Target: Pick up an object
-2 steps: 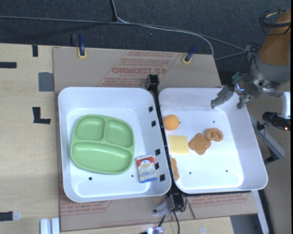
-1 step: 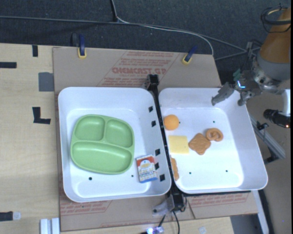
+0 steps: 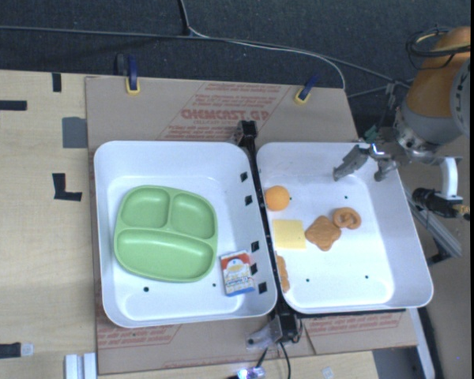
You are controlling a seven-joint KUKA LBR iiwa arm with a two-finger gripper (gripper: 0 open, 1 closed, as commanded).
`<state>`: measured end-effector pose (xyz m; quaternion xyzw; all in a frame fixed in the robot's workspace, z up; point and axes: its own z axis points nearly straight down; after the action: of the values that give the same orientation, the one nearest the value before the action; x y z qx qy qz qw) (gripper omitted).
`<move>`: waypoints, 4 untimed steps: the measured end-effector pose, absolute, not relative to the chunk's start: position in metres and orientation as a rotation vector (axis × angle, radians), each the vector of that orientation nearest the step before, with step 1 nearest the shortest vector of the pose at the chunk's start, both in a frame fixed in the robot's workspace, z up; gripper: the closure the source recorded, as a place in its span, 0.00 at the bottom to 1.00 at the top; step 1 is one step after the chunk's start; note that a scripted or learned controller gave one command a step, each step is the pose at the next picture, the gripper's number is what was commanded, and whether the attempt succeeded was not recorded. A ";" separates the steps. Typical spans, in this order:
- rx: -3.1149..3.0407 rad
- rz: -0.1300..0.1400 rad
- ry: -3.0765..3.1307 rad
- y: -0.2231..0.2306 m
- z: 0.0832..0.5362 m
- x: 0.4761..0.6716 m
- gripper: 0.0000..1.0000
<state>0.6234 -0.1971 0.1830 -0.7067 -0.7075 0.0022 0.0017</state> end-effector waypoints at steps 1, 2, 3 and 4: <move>-2.217 0.006 -2.222 -0.192 0.138 0.624 0.00; -2.220 0.005 -2.224 -0.191 0.085 0.623 0.00; -2.220 0.001 -2.227 -0.191 0.099 0.625 1.00; -2.221 -0.003 -2.226 -0.188 0.159 0.618 1.00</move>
<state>0.6185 -0.1878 0.1593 -0.7064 -0.7078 -0.0011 -0.0014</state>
